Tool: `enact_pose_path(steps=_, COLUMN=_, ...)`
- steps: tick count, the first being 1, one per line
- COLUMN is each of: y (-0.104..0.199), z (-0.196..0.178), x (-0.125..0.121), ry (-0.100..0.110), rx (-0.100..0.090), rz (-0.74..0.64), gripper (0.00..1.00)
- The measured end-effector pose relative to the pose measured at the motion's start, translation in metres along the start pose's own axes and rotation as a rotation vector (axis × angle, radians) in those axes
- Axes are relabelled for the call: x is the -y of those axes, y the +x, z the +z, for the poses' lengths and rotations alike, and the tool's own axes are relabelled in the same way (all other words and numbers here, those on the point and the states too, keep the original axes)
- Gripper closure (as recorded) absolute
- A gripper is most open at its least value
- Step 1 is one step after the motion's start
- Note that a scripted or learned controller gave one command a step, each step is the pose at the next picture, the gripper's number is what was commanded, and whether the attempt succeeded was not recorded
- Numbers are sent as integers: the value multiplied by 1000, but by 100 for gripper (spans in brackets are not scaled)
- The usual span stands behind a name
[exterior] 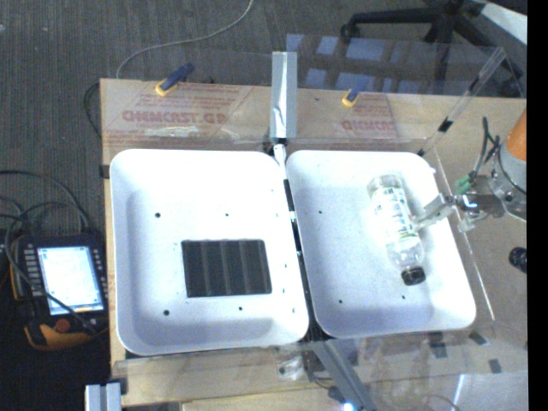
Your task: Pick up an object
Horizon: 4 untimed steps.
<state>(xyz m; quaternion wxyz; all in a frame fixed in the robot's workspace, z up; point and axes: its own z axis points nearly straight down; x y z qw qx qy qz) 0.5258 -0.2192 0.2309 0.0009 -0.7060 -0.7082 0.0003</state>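
A clear plastic bottle (396, 224) with a black cap lies on its side in the right bin (342, 264), cap toward the near edge. A dark ribbed rectangular block (226, 267) lies flat in the left bin (145, 229). My gripper (427, 216) reaches in from the right over the right bin's right rim, its tip at the bottle's right side, about mid-length. I cannot tell whether it touches the bottle. The grey arm with its orange band (519, 135) is at the right edge.
A metal divider post (281, 101) stands at the back between the bins. Two clamps (174, 78) sit on the board behind them. A handheld control pendant (62, 281) lies on the floor to the left. An office chair base (402, 26) stands behind the bench.
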Motion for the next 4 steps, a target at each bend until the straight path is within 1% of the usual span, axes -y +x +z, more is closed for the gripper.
enact_pose_path(steps=1, y=3, z=58, x=-69, ry=0, rx=3, rz=-39, gripper=0)
enact_pose_path(steps=2, y=2, z=134, x=-94, ry=-8, rx=-2, rz=-168, gripper=0)
enact_pose_path(steps=3, y=4, z=123, x=-95, ry=-10, rx=-1, rz=-170, gripper=100)
enact_pose_path(steps=4, y=92, z=58, x=-123, ry=-2, rx=1, rz=-110, gripper=100)
